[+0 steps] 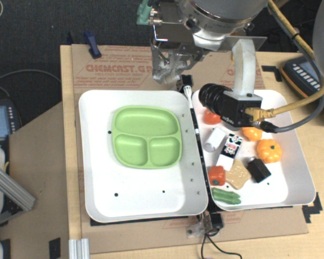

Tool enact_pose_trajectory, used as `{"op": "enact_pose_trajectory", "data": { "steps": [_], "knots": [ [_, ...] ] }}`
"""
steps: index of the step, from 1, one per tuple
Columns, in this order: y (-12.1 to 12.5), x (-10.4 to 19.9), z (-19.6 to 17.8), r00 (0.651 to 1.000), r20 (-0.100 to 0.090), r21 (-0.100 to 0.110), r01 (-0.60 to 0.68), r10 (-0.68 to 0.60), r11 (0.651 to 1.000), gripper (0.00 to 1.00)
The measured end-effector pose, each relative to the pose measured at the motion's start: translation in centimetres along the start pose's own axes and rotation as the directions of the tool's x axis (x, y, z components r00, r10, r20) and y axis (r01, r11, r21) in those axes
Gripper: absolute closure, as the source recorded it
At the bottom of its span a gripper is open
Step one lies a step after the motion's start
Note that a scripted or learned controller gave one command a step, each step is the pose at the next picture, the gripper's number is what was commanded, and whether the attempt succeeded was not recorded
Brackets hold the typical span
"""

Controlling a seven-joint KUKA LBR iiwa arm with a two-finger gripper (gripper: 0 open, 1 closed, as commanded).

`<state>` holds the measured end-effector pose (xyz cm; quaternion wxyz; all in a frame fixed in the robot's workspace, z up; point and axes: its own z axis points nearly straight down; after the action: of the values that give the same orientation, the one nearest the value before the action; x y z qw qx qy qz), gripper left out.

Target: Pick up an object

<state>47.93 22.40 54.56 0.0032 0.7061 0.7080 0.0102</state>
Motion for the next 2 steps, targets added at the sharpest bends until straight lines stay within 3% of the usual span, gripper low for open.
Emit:
{"op": "enact_pose_trajectory", "data": {
  "steps": [1, 2],
  "knots": [
    [-0.6, -0.2, 19.9, 1.0, 0.018, 0.036, -0.004, 0.004, 0.999, 1.0],
    [0.0, 0.0, 0.0, 1.0, 0.0, 0.0, -0.001, 0.001, 1.0, 1.0]
  ]
}}
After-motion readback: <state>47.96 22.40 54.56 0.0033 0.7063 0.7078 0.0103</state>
